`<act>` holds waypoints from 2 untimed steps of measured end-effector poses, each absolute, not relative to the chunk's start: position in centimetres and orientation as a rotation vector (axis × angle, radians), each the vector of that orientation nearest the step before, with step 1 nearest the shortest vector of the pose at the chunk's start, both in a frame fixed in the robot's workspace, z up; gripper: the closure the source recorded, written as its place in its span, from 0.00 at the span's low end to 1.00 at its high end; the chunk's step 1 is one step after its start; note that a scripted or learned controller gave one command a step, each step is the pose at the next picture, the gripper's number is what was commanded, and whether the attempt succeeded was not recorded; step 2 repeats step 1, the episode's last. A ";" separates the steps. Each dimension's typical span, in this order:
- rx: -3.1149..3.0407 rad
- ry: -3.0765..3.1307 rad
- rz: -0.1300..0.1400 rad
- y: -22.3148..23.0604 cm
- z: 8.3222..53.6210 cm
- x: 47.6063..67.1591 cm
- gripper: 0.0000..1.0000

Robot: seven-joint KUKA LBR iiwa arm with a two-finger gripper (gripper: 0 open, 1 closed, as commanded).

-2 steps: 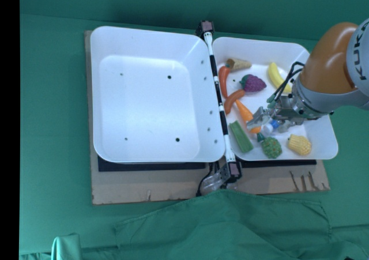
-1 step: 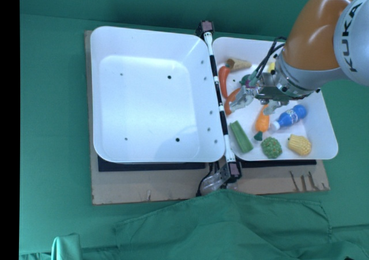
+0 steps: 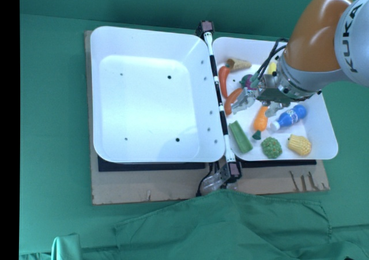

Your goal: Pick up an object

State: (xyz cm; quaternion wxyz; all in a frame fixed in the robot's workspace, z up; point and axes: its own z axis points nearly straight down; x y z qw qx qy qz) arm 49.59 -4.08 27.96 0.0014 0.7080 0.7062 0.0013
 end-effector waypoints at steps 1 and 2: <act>2.235 2.212 -0.006 -10.2 21.7 47.6 0.00; 2.235 2.212 -0.006 -10.2 21.7 47.6 0.00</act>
